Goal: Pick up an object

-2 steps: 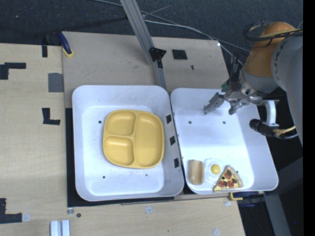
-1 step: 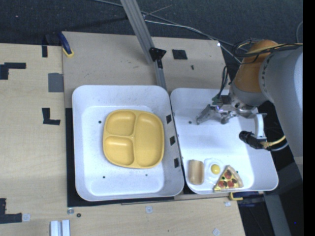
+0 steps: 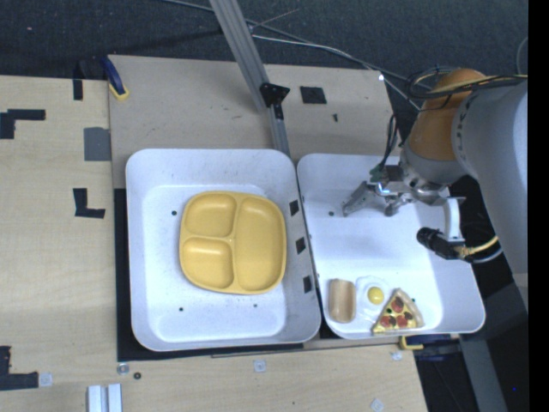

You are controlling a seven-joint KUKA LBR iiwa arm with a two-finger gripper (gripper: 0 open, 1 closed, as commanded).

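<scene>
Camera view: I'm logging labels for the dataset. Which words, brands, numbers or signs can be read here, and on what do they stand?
None can be read.
Yellow divided plate: plain, no print.
Two white bins: no lettering.
Pizza slice toy, fried egg toy, bread toy: no text.
Black tape pieces on the bench: plain marks, not letters.
Gripper: no legible marking.

The arm [image 3: 480, 136] is cut off by the frame's right edge. The gripper [image 3: 371, 197] is small and slightly blurred, so the stance of its jaws cannot be told.
</scene>
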